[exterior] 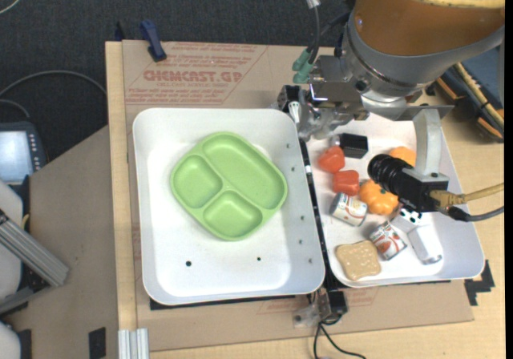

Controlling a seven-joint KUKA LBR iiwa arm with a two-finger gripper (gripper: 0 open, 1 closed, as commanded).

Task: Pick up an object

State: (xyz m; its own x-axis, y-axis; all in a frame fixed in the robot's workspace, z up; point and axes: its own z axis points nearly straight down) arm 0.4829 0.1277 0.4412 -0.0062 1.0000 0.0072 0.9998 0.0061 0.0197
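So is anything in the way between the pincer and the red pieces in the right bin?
Nothing visible. The pincer hangs at the right bin's upper left corner, and the two red pieces lie just below it, with bare bin floor between.

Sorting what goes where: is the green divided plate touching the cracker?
Apart. The camera view shows the green plate in the left bin and the cracker in the right bin, with both bin rims between them.
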